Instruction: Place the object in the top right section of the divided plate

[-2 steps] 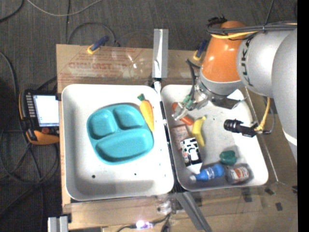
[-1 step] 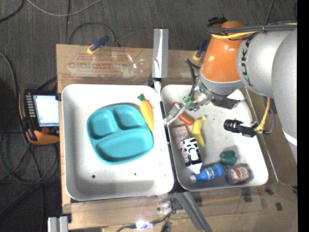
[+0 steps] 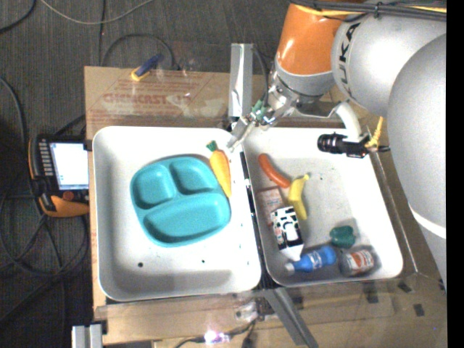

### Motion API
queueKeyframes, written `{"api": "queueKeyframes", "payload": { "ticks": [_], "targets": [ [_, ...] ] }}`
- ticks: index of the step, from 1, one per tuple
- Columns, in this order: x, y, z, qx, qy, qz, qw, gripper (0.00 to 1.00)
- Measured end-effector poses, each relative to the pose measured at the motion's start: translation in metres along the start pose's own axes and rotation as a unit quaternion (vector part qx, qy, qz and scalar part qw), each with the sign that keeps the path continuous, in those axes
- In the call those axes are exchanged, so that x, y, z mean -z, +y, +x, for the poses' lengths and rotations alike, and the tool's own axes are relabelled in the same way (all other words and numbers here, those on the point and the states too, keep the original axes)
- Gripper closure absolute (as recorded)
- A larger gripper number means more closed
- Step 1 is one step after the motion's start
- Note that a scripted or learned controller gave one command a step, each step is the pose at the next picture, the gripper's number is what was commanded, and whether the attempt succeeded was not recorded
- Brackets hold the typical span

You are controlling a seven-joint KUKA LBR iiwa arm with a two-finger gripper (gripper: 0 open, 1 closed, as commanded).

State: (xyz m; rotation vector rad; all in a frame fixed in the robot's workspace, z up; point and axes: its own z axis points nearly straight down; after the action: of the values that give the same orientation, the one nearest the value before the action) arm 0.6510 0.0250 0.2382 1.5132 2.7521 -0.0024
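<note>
Carrot (image 3: 220,171) lying against divided plate (image 3: 181,199) right rim; likely light, rigid, slick plastic; best gripped mid-body. Gripper (image 3: 239,135) near carrot's leafy end; opening indiscernible.

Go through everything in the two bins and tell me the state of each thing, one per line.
Carrot: lying on the divided plate's right rim, not in a section.
Divided plate: upright, sections bare.
Banana: lying flat.
Hot dog: lying flat.
Blue bottle: on its side.
Can: on its side.
</note>
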Motion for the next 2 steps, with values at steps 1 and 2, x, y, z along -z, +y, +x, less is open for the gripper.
{"api": "queueKeyframes", "payload": {
  "ticks": [1, 2],
  "targets": [
    [0.008, 0.001, -0.001, 0.0, -0.001, 0.002, 1.0, 1.0],
    [-0.056, -0.015, -0.023, -0.029, 0.0, 0.002, 0.9996, 1.0]
  ]
}}
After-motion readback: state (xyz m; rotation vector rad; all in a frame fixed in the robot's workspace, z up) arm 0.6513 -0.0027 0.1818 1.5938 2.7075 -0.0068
